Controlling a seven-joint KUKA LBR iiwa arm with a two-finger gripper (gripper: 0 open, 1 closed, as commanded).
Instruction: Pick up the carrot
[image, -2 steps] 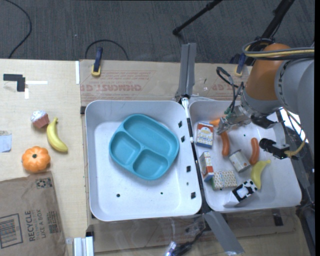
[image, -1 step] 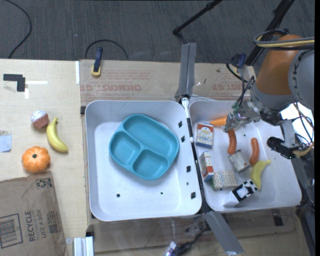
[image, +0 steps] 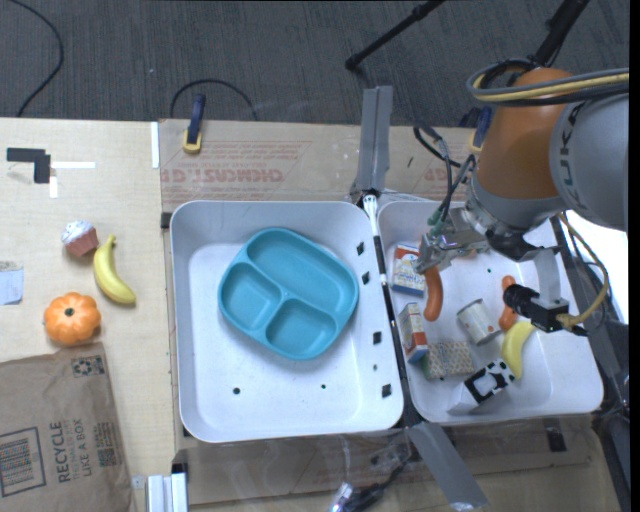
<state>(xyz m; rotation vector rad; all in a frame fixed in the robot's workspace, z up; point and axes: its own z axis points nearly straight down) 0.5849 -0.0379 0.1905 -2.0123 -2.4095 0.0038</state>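
The gripper (image: 437, 250) hangs low over the right bin (image: 575, 395), apparently poised to grasp the carrot (image: 433, 295) lying just at its six o'clock, though I cannot tell its grip state.

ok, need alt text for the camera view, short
A grey and orange robot arm reaches from the right over the right white bin, its gripper just above a carrot among small food items and a banana. The left white bin holds a blue divided plate.
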